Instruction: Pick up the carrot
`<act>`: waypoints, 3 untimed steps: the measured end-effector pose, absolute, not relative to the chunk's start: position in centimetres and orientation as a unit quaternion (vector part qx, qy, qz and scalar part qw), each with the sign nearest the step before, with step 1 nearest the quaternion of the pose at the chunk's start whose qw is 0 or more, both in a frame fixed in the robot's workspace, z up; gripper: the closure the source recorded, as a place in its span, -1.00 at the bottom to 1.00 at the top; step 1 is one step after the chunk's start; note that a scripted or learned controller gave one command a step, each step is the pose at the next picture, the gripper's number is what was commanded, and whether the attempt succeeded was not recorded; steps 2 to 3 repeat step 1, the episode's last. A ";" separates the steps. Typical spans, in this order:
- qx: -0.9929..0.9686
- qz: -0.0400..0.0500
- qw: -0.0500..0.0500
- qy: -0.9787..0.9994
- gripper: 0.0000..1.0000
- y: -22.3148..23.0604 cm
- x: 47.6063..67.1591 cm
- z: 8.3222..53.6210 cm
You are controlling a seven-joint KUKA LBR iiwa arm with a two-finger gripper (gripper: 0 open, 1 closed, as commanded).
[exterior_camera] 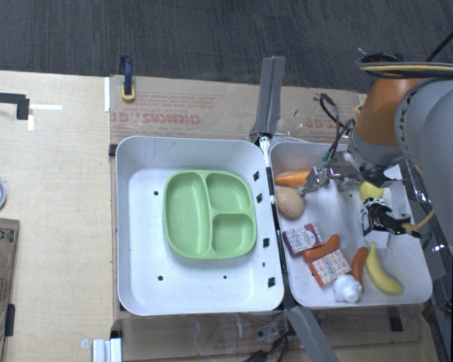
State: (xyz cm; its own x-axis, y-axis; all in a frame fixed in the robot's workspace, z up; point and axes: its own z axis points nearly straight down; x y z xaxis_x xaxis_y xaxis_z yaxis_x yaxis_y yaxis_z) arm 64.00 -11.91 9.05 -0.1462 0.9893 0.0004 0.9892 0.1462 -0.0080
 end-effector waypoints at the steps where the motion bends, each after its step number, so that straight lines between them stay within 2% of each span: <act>1: -0.529 0.002 0.001 -0.849 -1.00 -10.1 65.9 8.9; 3: -0.529 0.002 0.001 -0.849 -1.00 -10.1 65.9 8.9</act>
